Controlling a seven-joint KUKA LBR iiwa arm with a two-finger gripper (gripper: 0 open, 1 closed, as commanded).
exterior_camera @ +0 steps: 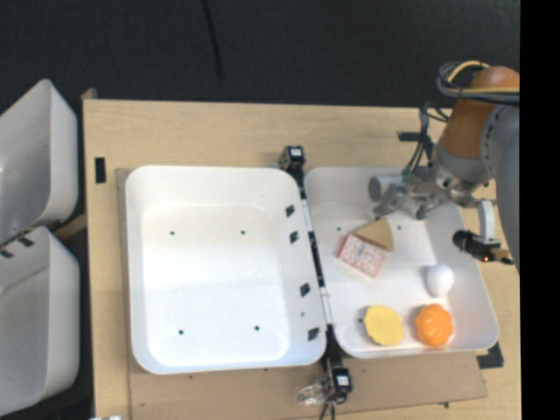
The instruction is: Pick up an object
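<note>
The wooden bench carries two shallow white bins side by side; the left bin is the bigger-looking of the two from this angle, and the right bin touches it along a shared edge fitted with small black clips. The grey arm, with its orange band above the wrist, reaches in from the right over the far corner of the right bin; its gripper hangs low over the bin's upper part, just above the tan wedge, and whether the fingers are spread or closed cannot be told from here; nothing is seen between them. In the right bin, a flat card with a pink pattern lies near the middle, its upper edge touching the tan wedge; a yellow disc sits near the front wall; an orange ball lies just beside it to the right; a small white egg rests just above the orange ball, apart from it.
</note>
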